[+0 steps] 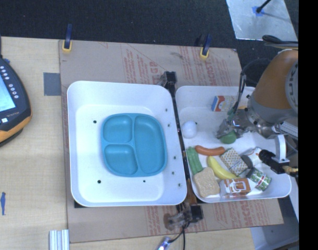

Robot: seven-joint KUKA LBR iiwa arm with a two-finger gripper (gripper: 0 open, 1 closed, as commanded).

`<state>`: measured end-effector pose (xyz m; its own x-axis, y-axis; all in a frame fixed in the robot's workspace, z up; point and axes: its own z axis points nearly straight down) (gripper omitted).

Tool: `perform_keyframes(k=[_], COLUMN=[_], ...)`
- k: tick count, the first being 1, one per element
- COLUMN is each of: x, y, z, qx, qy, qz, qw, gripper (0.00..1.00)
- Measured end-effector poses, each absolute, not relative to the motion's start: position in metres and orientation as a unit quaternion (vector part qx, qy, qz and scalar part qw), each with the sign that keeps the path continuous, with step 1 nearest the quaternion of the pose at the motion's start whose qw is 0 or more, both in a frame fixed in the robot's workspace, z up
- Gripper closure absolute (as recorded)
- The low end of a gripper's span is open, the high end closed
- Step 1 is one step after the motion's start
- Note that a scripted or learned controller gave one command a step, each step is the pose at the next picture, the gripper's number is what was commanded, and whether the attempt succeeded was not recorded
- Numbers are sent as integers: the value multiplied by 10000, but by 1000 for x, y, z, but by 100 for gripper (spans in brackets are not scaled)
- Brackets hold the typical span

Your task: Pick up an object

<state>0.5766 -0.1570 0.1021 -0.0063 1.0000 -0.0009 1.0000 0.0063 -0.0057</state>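
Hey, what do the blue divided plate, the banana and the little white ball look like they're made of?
The blue divided plate looks like moulded plastic: one even colour, soft rounded compartment ridges, a dull sheen. The banana is probably a plastic toy: its yellow is flat and uniform, with no spots. The white ball looks smooth and matte, perhaps plastic or foam; the view is too coarse to settle which.

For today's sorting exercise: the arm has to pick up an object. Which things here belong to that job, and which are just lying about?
Belong to the job:
gripper
green object under it
right bin
hot dog, banana, white ball, bread slice

Just lying about:
blue divided plate in the left bin
teach pendant
yellow clamps
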Motion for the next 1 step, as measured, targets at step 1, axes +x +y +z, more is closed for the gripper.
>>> perform_keyframes(k=[1], x=[576], y=[-82], z=[192], qx=[-7053], qy=[-7089], qz=[4], qw=[10], gripper=[100])
